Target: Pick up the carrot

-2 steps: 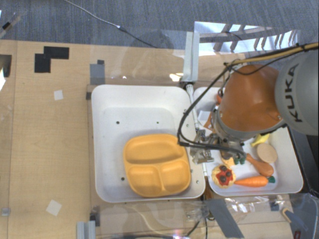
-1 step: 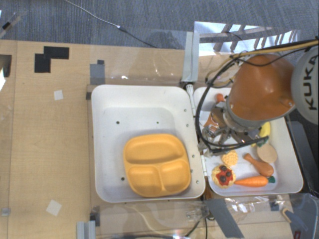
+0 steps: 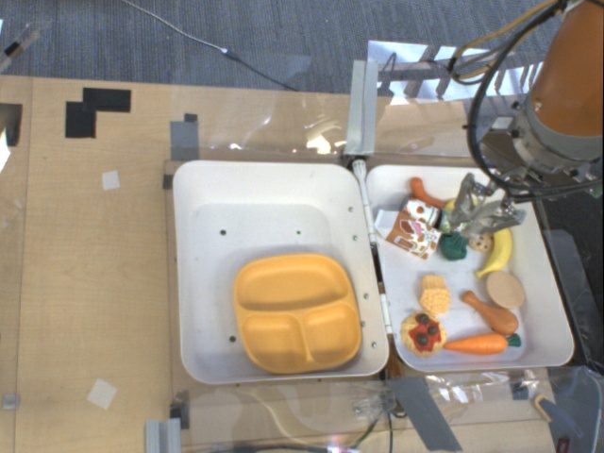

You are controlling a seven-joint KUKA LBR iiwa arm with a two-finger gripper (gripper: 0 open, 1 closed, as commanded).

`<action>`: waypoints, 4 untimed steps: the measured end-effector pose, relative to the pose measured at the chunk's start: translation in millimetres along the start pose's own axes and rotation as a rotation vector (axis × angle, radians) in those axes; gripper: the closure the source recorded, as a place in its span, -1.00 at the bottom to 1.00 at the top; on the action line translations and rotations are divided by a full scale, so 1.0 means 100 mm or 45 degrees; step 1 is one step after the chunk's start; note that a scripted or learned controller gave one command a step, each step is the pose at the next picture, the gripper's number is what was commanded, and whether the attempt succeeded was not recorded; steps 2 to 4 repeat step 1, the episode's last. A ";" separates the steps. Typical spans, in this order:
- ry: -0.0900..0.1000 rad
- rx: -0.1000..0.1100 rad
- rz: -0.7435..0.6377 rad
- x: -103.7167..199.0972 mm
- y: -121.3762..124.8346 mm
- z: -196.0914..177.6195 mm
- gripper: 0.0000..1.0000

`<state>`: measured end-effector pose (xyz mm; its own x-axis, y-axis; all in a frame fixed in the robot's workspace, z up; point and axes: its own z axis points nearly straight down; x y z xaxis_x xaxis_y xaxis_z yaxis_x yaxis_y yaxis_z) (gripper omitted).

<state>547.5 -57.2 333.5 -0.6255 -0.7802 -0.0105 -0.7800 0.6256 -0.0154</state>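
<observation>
Nothing done: my gripper [image 3: 475, 217] (grip state unclear) hangs well apart from the carrot [image 3: 477, 344], still unpicked.

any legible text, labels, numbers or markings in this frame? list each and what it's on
No text reads anywhere in the camera view.
Small printed carton in the right bin: brown and white print on its face, too small and blurred to read.
Black block shapes on the bench top: plain marks, no characters.
Carrot, banana, yellow divided plate: no labels.
</observation>
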 end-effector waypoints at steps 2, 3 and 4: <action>0.012 -0.026 -0.048 0.23 0.30 1.53 1.00; 0.012 -0.026 -0.048 0.23 0.30 1.53 1.00; 0.012 -0.026 -0.048 0.23 0.30 1.53 1.00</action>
